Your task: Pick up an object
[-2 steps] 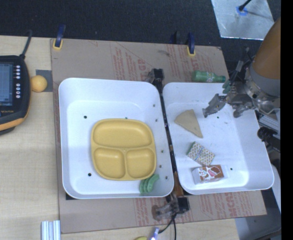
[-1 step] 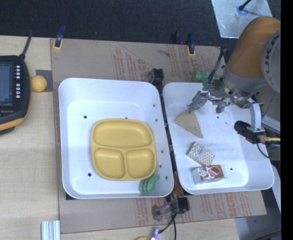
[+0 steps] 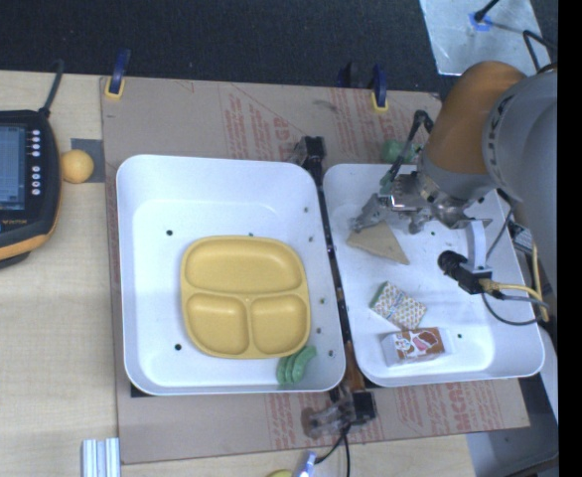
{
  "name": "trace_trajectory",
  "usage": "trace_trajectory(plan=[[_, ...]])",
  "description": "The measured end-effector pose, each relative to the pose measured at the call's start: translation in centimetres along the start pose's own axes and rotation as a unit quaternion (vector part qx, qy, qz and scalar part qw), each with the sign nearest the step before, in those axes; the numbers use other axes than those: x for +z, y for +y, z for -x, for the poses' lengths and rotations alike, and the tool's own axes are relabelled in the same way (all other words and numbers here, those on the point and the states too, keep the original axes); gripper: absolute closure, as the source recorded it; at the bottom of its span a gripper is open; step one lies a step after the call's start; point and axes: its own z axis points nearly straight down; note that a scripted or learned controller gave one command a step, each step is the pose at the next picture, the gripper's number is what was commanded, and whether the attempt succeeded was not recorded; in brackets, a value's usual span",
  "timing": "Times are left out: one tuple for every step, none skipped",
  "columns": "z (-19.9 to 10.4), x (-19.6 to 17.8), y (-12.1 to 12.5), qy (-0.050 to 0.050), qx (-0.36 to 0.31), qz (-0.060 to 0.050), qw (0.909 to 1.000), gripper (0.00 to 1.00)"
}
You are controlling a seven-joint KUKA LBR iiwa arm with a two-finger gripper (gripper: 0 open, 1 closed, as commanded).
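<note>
Cardboard-lined bench (image 3: 221, 107); claw (image 3: 395, 210) hung at tan wedge-shaped block (image 3: 379, 243) in right white bin (image 3: 529, 351), presumably targeting it; finger state indiscernible.

Both bins, left bin (image 3: 142, 266) & right bin (image 3: 509, 351), look like smooth white plastic w/ slight gloss. Yellow divided tray (image 3: 243, 294): matt plastic. Green item (image 3: 296, 366) at the tray's near edge: ridged, rubbery-looking. Tan wedge (image 3: 380, 243): matt, cardboard-like. Two small packets (image 3: 399, 306) (image 3: 413, 346): printed paper or foil wrap. Bench under the bins: brown cardboard sheet (image 3: 221, 117), matt, on pale wood-look top (image 3: 43, 366).
</note>
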Motion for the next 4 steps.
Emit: trace_trajectory(plan=[[0.1,-1.2,0.1,-0.001,-0.001,0.001,1.0,1.0],[1.9,-4.8,-3.9,0.0,0.001,-0.004,1.0,1.0],[-1.6,-2.9,-7.7,0.0,0.0,-0.004,1.0,1.0],[-1.5,-2.9,-7.7,0.0,0.0,-0.004,1.0,0.0]])
